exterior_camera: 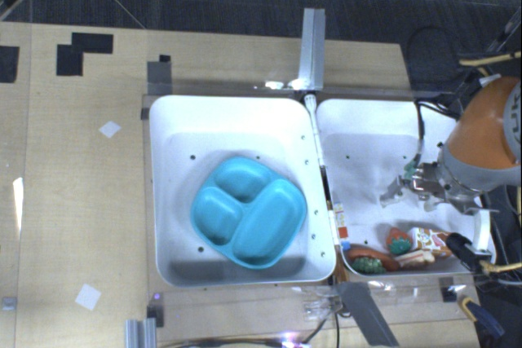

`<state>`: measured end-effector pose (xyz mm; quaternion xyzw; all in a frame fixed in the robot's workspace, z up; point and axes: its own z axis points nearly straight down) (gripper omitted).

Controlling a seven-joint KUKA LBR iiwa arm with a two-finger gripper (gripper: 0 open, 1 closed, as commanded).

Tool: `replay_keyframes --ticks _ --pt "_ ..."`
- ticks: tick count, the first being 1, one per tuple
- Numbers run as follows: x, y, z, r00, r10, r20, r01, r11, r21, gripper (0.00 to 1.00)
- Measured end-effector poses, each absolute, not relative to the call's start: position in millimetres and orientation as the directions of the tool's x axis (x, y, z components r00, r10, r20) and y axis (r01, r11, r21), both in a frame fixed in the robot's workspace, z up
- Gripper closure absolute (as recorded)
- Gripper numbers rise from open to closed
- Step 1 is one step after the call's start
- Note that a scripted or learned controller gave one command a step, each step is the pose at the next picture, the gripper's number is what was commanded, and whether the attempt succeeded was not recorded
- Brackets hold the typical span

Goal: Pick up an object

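My gripper hangs over the middle of the right bin, its fingers spread open with nothing between them. The grey arm with its orange band reaches in from the right. Below the gripper, along the bin's near wall, lie several small items: a green one, a round red and green one, a white and red packet and a brown stick. The gripper stands apart from all of them.
A blue divided plate fills the middle of the left bin. A metal post rises at the far end of the wall between the bins. Black marks lie on the bench to the left.
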<state>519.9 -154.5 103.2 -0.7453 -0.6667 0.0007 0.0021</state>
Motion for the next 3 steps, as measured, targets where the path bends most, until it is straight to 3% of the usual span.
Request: replay_keyframes --ticks 1,2,3 --pt "493.3 -147 89 0.059 0.998 -0.003 0.998 -0.059 0.018 0.00" --pt "493.4 -88 89 -0.193 0.981 -0.009 0.981 0.193 0.018 0.00" --pt "563.8 -153 88 -0.202 0.979 -0.007 0.979 0.202 0.013 0.00"
